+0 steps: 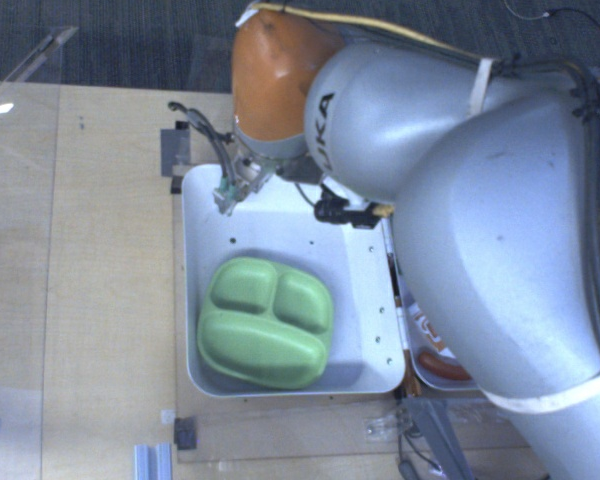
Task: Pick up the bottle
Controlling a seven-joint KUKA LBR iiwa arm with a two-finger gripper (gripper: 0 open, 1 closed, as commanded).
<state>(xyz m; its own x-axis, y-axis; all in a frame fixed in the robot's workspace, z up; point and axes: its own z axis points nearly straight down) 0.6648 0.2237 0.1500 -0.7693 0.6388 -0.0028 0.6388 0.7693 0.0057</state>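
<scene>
My gripper (pixel 226 194) hangs over the far left corner of the left white bin (pixel 365 268), below the orange wrist band (pixel 270 68). Nothing shows at its tip. A sliver of the right bin (pixel 430 383) peeks out under the arm, with a red and white object (pixel 438 356) in it. Most of that object is covered by the arm, so I cannot tell whether it is the bottle.
A green lumpy plastic piece with three sections (pixel 267 320) lies in the near half of the left bin. The grey arm (pixel 480 228) covers the right side. A black clamp (pixel 176 151) sits at the bin's far left corner. Bare wooden bench (pixel 80 268) lies to the left.
</scene>
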